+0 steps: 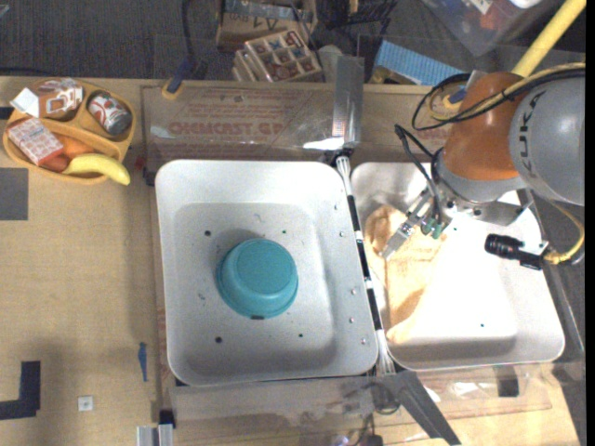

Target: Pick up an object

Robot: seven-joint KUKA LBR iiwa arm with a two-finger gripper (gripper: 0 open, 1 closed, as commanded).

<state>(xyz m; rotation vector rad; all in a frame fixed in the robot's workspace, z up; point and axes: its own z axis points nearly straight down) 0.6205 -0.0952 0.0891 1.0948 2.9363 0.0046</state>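
Right now I am watching the gripper (416, 227) hovering over the right white bin (483, 342); I cannot tell its state. Nothing is being lifted; the teal plastic bowl (259, 277) is sitting centre-left.

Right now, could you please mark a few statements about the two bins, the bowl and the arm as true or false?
1. A teal bowl lies upside down in the left bin. True.
2. The gripper is over the left bin. False: it is over the right bin, near its left wall.
3. A yellow banana lies on the bench left of the bins. True.
4. The bowl sits between the gripper's fingers. False: bowl and gripper are apart, in different bins.
5. A tan smear shows on the right bin's floor. True.
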